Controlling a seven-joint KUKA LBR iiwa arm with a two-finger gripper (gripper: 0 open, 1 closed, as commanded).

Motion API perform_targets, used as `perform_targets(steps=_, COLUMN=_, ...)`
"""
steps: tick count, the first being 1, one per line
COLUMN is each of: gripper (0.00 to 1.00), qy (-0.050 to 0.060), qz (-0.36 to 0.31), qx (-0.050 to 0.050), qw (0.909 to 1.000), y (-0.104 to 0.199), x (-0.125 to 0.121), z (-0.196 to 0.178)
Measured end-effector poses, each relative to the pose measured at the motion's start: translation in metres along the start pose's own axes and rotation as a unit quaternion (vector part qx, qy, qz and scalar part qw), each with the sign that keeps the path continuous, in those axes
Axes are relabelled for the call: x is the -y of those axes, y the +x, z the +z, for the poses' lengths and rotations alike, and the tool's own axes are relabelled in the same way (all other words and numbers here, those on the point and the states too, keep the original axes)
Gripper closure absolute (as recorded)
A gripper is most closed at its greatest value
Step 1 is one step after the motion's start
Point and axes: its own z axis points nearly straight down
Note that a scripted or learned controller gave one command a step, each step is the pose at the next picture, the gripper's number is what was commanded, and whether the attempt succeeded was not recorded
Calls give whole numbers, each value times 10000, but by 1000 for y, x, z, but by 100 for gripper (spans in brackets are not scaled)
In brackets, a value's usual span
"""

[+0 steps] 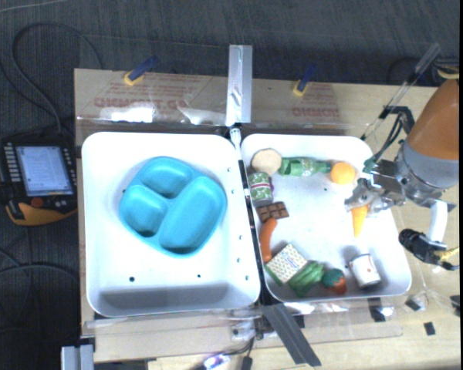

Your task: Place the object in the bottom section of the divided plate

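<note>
A blue divided plate [172, 203] lies in the left bin [100, 284]; it has two smaller sections at its upper left and one larger at its lower right, all bare. My gripper [365, 197] hangs over the right side of the right bin [401, 280]. It is directly above the upper end of an orange carrot [358, 222] that points toward the bin's front. An orange fruit [342, 173] sits just to the gripper's upper left. The carrot's top is hidden under the gripper.
The right bin also holds a beige ball [266, 160], a green bottle [305, 166], a green can [260, 185], a chocolate bar [272, 211], a red sausage [266, 239], a small box [285, 262], green vegetables [310, 274] and a white cup [364, 270]. A divider wall [247, 222] separates the bins.
</note>
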Motion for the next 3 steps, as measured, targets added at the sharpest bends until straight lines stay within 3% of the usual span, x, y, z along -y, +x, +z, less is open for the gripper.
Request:
perform_targets(steps=1, gripper=100, qy=2, qz=-29, qx=-7, qw=10000, y=91, x=17, z=19)
perform_targets(steps=2, gripper=100, qy=3, qz=-556, qx=-8, qw=9985, y=186, x=45, z=-12)
perform_targets(steps=3, gripper=100, qy=18, qz=136, qx=5, qw=9999, y=268, x=42, z=19)
